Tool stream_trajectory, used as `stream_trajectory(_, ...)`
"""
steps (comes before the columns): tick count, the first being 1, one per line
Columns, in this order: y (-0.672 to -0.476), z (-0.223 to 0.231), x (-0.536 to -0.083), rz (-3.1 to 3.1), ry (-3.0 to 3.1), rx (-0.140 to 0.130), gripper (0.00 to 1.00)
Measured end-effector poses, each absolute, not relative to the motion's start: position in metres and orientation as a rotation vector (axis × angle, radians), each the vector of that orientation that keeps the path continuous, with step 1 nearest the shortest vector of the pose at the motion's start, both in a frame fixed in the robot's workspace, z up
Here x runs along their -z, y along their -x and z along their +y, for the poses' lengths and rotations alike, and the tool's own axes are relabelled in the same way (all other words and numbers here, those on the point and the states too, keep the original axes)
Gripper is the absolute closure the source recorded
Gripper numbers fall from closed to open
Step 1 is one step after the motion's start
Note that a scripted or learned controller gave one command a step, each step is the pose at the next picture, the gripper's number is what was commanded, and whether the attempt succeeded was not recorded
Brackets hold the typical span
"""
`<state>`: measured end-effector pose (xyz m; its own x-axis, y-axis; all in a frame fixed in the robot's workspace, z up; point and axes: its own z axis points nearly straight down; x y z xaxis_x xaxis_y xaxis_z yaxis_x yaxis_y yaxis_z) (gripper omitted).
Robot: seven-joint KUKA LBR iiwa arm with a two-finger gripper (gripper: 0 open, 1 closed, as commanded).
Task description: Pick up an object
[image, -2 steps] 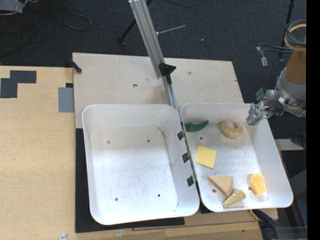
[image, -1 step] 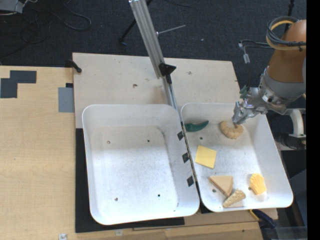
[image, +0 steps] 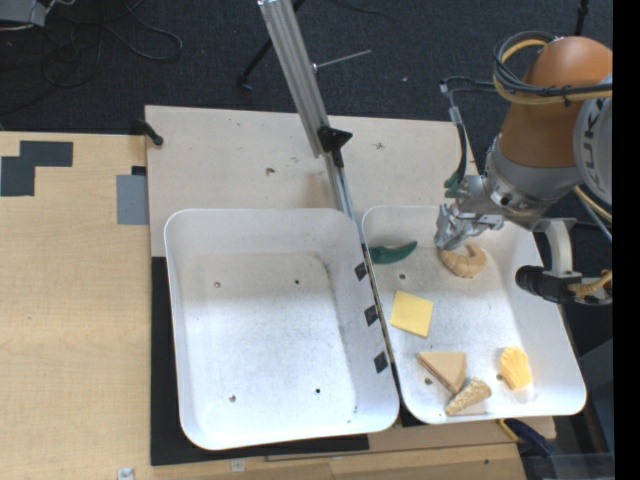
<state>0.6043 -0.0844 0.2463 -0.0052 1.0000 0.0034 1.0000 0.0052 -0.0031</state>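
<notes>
My gripper (image: pixel 458 232) hangs low over the back of the right bin (image: pixel 548 313), just above and touching the upper edge of a tan, croissant-like pastry (image: pixel 465 262). The pastry lies on the bin floor. To its left, by the bin's near wall, lies a green curved piece (image: pixel 393 252). A flat yellow square (image: pixel 412 313) sits mid-bin. Toward the front are a tan sandwich wedge (image: pixel 445 368), a smaller tan piece (image: pixel 467 398) and a yellow ridged piece (image: pixel 515 368).
The left bin (image: pixel 200 268) stands beside the right one, split from it by a rail with black clips (image: pixel 368 313). A slanted aluminium bar (image: pixel 300 78) rises behind the bins. The arm's orange band (image: pixel 560 73) looms at the right.
</notes>
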Motion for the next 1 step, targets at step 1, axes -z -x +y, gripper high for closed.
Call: stream_trajectory(1,-0.6168,-0.0320,-0.2458,-2.225,2.215,0.000,1.00)
